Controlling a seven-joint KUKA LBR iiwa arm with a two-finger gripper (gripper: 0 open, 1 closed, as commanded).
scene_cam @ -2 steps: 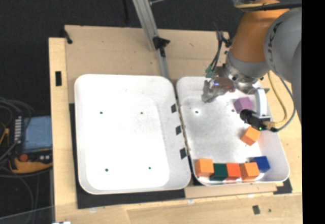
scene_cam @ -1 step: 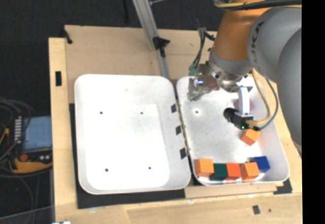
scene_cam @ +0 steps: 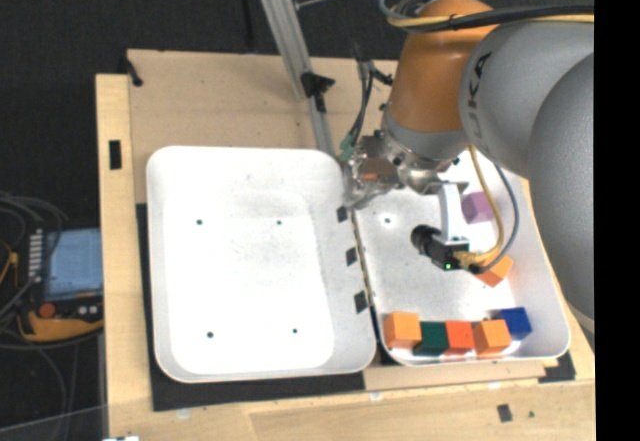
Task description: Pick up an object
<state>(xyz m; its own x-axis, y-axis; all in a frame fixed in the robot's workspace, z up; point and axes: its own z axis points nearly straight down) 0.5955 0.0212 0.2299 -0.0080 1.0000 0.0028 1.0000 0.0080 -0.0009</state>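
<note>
Approach step, nothing grasped yet by the look of it. End effector (scene_cam: 375, 172) low over the right bin's (scene_cam: 400, 249) far-left corner, by the divider between bins; spread or pressed together cannot be told, wrist blocks it.

Right bin contents: row of blocks along the near wall, well toward the camera from the end effector: orange block (scene_cam: 403, 328), green block (scene_cam: 433, 337), another orange pair (scene_cam: 475, 335), blue block (scene_cam: 514, 321). Purple block (scene_cam: 477, 206) to its right, partly behind cabling; small orange piece (scene_cam: 497, 271) right and nearer. Left bin (scene_cam: 240, 259) on the other side, bare white floor.

Next move likely needs a shift toward one block, then descent and closing around it. No block directly under the tool now.
</note>
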